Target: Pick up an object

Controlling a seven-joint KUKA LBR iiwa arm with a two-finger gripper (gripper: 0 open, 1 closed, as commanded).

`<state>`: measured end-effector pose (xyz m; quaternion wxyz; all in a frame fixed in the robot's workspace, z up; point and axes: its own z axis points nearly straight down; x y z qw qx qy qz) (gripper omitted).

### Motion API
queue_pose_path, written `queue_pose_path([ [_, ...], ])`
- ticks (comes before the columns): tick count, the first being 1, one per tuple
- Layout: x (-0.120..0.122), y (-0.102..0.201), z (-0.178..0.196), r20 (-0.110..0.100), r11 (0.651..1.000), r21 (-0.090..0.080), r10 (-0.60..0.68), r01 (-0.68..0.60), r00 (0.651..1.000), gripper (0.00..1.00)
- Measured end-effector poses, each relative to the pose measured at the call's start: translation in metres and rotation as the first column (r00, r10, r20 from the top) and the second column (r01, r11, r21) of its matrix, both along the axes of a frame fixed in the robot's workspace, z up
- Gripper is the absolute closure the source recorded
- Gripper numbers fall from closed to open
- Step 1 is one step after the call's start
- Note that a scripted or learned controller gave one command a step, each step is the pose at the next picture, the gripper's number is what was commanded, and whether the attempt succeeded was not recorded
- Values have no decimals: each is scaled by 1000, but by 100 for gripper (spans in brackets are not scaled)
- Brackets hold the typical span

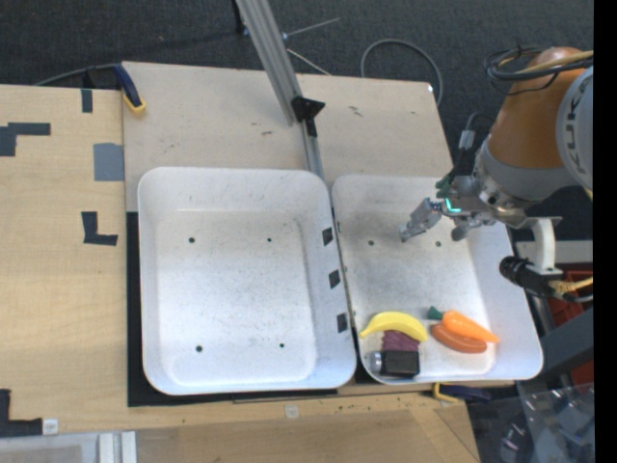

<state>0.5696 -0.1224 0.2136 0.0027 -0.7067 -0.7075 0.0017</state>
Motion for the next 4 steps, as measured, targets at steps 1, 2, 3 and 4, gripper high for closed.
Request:
queue_pose_path([
  [1,1,0,2,4,1000,-1,1,-1,1000,0],
  [2,8,-6,-51,0,1000,-2,0,0,1000,0],
  [3,7,0,-115,-2,1000,-1,0,-1,1000,0],
  [4,7,0,-125,4,1000,-2,0,0,1000,0],
])
